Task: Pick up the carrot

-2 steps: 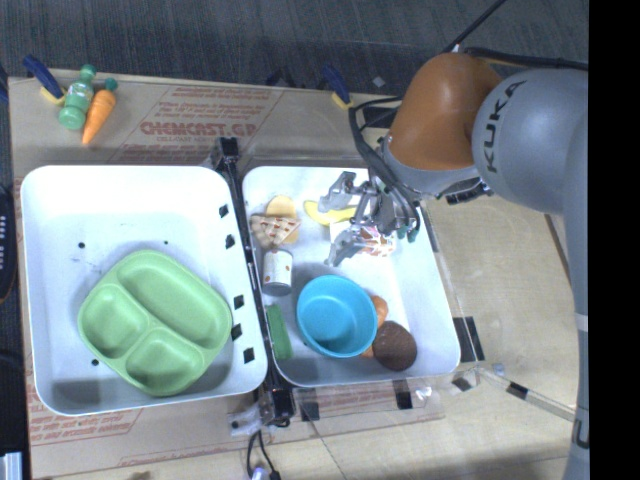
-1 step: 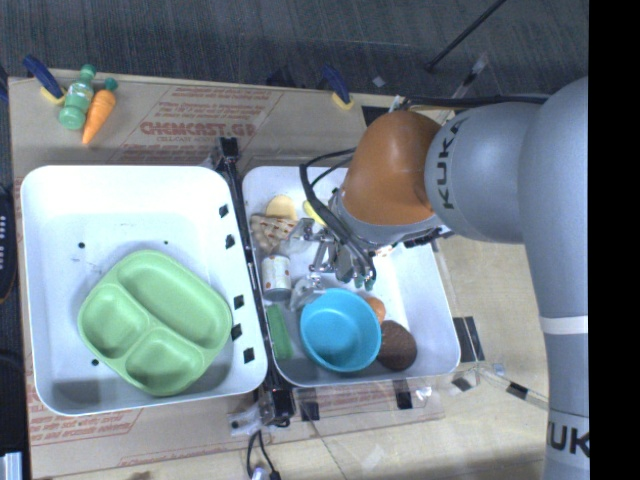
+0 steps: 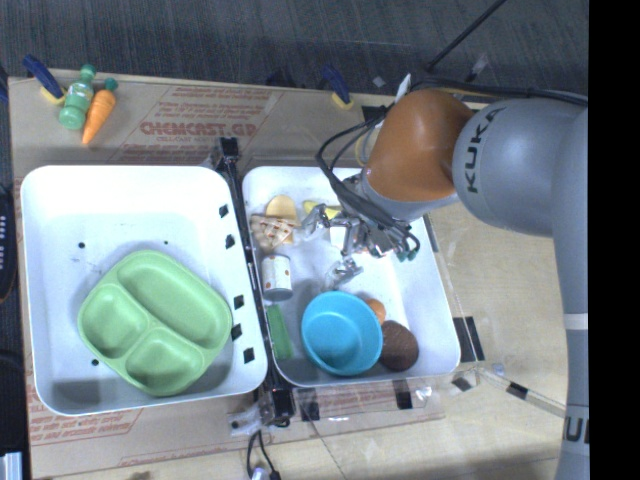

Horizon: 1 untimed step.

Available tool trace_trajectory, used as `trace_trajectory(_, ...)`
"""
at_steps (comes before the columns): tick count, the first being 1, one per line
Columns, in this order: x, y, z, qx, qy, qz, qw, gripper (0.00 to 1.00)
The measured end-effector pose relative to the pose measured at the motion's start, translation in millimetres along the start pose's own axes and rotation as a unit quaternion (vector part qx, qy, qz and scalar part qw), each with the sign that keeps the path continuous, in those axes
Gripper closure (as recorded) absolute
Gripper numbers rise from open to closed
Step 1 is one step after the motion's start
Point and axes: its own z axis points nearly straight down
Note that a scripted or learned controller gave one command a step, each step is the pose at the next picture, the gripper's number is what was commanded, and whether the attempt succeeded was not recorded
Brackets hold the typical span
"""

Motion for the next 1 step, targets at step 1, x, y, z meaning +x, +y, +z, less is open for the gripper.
trace_trajectory(1, 39.8, 54.2, -10.0, 0.005, -0.018, -0.023, 0.9996, 0.00)
